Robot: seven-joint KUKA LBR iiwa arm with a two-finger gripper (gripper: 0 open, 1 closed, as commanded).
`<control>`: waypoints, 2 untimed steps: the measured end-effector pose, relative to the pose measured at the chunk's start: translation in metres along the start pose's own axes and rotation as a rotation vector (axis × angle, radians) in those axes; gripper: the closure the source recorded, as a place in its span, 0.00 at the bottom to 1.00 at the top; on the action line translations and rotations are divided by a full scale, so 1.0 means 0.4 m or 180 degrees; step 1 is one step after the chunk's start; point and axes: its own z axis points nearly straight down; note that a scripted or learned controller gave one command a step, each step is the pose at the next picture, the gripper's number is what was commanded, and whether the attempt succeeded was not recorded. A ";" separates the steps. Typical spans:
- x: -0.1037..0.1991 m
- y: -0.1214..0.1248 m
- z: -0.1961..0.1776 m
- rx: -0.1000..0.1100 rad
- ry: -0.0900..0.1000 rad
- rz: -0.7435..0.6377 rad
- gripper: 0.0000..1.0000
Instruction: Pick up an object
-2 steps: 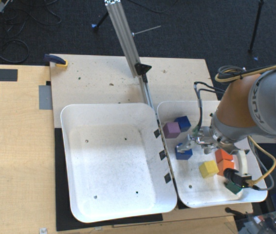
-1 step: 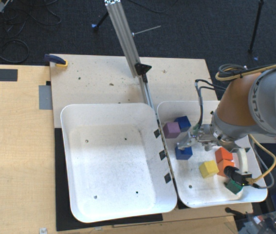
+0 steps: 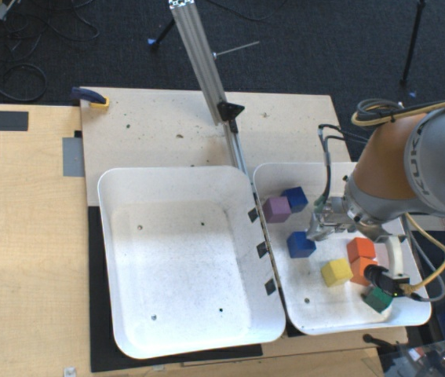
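Nearest the camera in the right bin [image 3: 410, 314] lies a green block [image 3: 378, 299], close to the near right corner, with a yellow block [image 3: 336, 272] a little to its left and an orange block [image 3: 361, 259] between and just beyond them. A step farther in sits a dark blue block [image 3: 301, 245], the likeliest thing to be picked, since it lies just left of and slightly nearer than the gripper [image 3: 322, 228]. Its top face is square with no long axis to speak of, so either closing direction should serve; it looks rigid, matt and small enough to fit between the fingers. The gripper hangs low over the middle of the bin, beside the block and not over it, and whether its fingers are spread or pressed together cannot be told from this slanted view (the metal parts blur into the wrist). Nothing is seen held between them. The coming move, as I judge it, is a short shift left and toward the near side before any descent.

Farther back stand a purple block [image 3: 277, 208] and a second blue block [image 3: 294, 198], touching or nearly so, near the bin's left wall. The left bin [image 3: 128, 187] lies beside it on the table [image 3: 151, 124], with the grey and orange arm [image 3: 399, 167] reaching in from the right.
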 end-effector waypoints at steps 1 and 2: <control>-0.011 0.024 -0.116 0.0066 0.0005 -0.0041 1.00; -0.009 0.006 -0.259 0.0063 0.0006 -0.0042 1.00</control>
